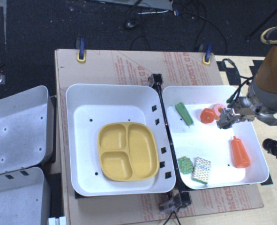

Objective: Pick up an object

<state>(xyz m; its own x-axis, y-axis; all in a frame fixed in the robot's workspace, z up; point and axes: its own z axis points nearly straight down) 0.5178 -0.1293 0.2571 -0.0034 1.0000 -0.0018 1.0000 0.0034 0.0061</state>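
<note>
The right bin holds a green bar near its far left and a red round piece beside a pink one. An orange bottle lies at the right. A green knobbly piece and a patterned block sit at the front. My gripper hangs low over the right bin, just right of the red and pink pieces and above the orange bottle's top end. Nothing shows between its dark fingers.
The left bin carries a yellow three-compartment plate. A black divider runs between the two bins. Blue and yellow clamps hold the cardboard sheet at the back. More white bins lie off to the left.
</note>
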